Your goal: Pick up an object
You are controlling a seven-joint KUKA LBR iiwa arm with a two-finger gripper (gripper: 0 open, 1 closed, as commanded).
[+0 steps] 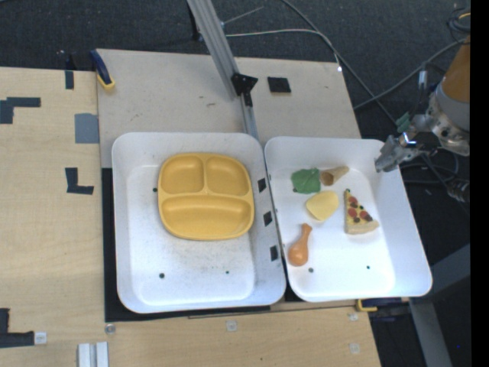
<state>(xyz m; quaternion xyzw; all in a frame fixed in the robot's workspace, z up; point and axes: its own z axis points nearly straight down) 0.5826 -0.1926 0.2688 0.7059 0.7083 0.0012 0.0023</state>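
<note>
Approach stage: gripper waits at the right bin's far edge

Gripper hangs over the far right rim of the right bin, at the end of the grey arm with its orange band; you cannot tell from this angle whether it is released or clenched, and nothing shows in it. Your candidates all lie inside that same bin, toward its far half. The pizza slice is the nearest to the gripper, just inward of the rim. Beside it, toward the bin's middle, sits the yellow piece, with the green leafy piece and a small brown piece just beyond it. The orange drumstick lies nearer the bin's centre, apart from the rest. Across the divider, the left bin bears a yellow divided plate.

You are, by the look of it, before any grasp. The next move calls for travelling inward over one item, lining up, and descending. The drumstick offers the clearest room around it.
</note>
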